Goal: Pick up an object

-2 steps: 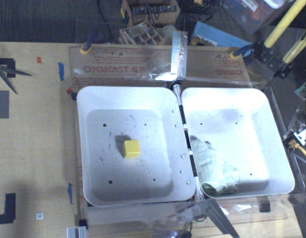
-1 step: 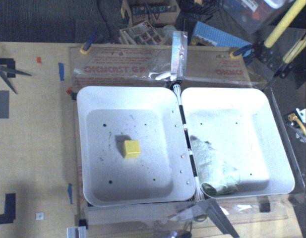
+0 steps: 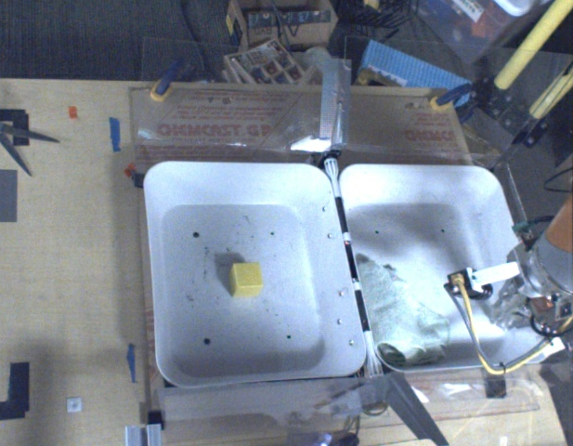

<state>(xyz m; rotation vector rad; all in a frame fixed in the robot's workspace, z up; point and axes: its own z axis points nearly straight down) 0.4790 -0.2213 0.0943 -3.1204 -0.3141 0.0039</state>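
Grey cloth (image 3: 403, 316) in right bin (image 3: 425, 193), yellow block (image 3: 247, 279) in left bin (image 3: 175, 203)

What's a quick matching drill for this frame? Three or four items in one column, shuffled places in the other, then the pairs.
Items:
1. yellow block
2. grey-green cloth
3. gripper
4. yellow cable

Places:
A. crumpled along the left side of the right bin
B. near the middle of the left bin floor
C. looping down from the gripper toward the right bin's front edge
D. over the right side of the right bin

Pairs: 1-B, 2-A, 3-D, 4-C
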